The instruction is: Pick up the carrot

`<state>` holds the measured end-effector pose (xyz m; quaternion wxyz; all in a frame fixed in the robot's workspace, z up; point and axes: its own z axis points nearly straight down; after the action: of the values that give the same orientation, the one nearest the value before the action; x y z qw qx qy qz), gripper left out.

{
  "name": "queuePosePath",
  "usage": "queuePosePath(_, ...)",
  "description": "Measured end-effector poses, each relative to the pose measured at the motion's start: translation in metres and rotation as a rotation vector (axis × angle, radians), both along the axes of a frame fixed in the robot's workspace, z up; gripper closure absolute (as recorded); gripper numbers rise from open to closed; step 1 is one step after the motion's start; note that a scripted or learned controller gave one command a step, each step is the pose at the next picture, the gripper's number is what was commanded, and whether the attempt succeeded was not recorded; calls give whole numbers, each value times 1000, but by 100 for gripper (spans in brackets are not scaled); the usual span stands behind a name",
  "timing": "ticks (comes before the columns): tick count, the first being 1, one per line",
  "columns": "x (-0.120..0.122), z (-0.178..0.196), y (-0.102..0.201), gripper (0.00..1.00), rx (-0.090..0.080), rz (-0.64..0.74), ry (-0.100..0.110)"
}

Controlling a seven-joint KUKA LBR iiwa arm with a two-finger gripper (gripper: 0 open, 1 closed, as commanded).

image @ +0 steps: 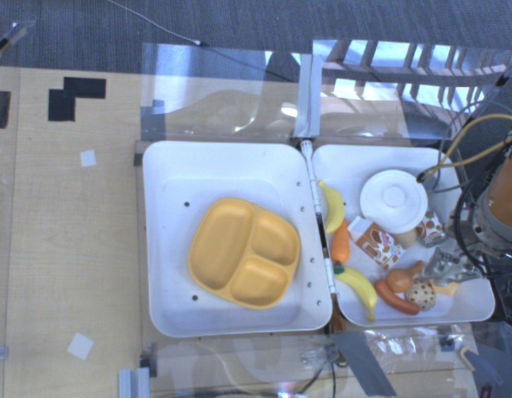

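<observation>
The carrot (340, 244) is short and orange with a green stub at its near end. It lies in the right bin (355, 169) against the left wall, between two yellow bananas (331, 207). My gripper (445, 267) hangs low over the right bin's near right corner, well to the right of the carrot and apart from it. Nothing shows in its grasp. The arm's orange band (501, 191) sits at the right edge.
A white round lid (393, 197), a small patterned carton (378, 245), a red sausage (396, 298) and a speckled cookie (421, 293) crowd the right bin between carrot and gripper. A yellow divided plate (243, 251) rests in the left bin (169, 222). Cables (459, 152) loop near the arm.
</observation>
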<state>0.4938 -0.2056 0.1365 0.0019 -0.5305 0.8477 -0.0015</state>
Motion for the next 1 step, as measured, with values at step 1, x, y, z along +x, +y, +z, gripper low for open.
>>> queuePosePath(1,12,47,86,100,1,137,-6)
